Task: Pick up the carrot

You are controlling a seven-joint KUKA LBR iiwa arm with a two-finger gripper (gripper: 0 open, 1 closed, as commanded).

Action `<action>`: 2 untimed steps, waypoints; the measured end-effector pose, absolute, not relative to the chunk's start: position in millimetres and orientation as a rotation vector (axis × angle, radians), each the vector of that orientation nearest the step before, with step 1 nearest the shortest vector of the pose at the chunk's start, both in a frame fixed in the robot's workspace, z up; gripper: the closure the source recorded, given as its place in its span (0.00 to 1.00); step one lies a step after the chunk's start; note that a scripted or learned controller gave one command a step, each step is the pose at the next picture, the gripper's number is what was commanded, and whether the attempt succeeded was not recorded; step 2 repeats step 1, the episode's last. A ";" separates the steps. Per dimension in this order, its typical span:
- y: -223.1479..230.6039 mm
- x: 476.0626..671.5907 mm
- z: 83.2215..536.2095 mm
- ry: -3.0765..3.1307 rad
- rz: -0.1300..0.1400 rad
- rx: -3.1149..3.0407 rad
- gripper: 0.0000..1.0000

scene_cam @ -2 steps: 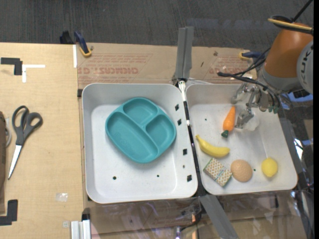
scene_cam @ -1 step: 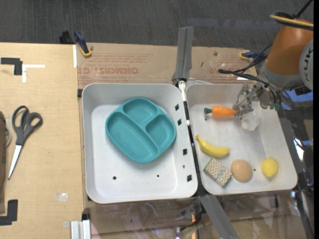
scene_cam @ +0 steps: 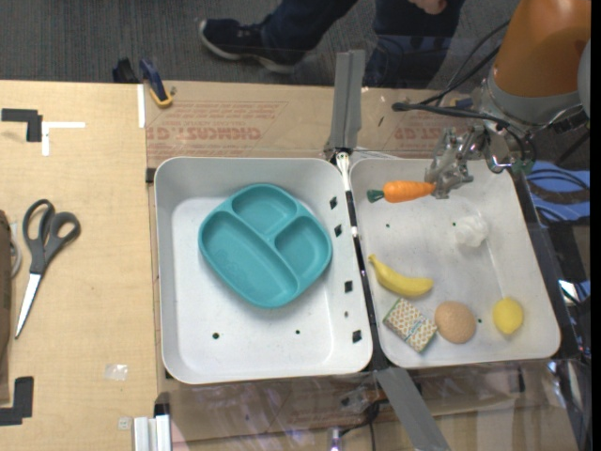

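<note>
The orange carrot (scene_cam: 408, 192) with a green stem end lies crosswise near the back of the right bin (scene_cam: 535, 280), stem pointing left. My gripper (scene_cam: 449, 175) hangs at the carrot's thick right end, touching or nearly touching it. The arm's orange band and grey wrist reach in from the upper right above it. The gripper's own body hides the point of contact.
In the right bin are also a white crumpled lump (scene_cam: 470, 230), a banana (scene_cam: 402, 279), a patterned packet (scene_cam: 410, 325), a brown egg-like ball (scene_cam: 455, 322) and a lemon (scene_cam: 508, 316). The left bin (scene_cam: 178, 280) holds a teal divided plate (scene_cam: 266, 244). Scissors (scene_cam: 39, 247) lie on the bench at left.
</note>
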State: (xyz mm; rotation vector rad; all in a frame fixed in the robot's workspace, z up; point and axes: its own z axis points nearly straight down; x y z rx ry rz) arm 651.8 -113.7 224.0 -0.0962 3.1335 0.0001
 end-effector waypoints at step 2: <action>-62.0 591.1 250.6 3.049 0.001 -0.742 1.00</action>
